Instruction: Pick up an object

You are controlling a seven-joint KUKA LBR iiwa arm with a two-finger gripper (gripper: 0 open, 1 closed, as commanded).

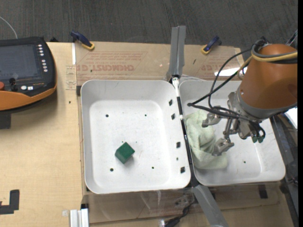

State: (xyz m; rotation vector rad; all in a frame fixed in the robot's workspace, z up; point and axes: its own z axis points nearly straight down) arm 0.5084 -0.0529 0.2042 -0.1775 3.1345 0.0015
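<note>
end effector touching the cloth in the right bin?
Cannot tell. In the camera view the end effector overlaps the pale green cloth in the right bin, but the slanted look-down hides any gap or contact.

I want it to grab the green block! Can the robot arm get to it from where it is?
Probably yes. The green block lies alone in the left bin with nothing over it. The gripper is above the pale cloth in the right bin, so it must cross the divider first.
</note>
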